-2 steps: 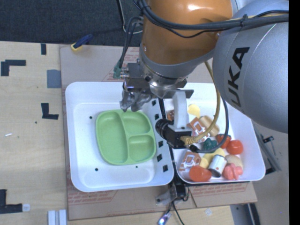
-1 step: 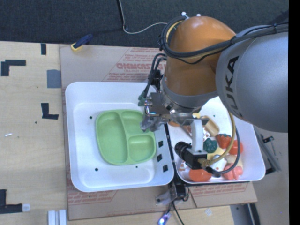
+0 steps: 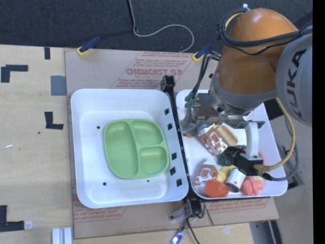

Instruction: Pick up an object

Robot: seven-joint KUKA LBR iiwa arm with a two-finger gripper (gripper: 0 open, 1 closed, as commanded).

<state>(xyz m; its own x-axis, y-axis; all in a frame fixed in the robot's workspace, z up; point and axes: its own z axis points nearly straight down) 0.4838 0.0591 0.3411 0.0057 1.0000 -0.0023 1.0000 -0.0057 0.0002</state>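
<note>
the claw [image 3: 192, 122] hangs low over the right bin's [image 3: 271, 131] left edge — whether it grips anything cannot be told. just beside it lies a snack packet [image 3: 214, 140] — probably light, crinkly and slippery, best pinched across its flat middle.

Arm [image 3: 254, 55] low, claw [image 3: 195, 117] down

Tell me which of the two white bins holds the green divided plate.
The left bin holds the green divided plate. The right bin holds a heap of small items under the arm instead.
</note>
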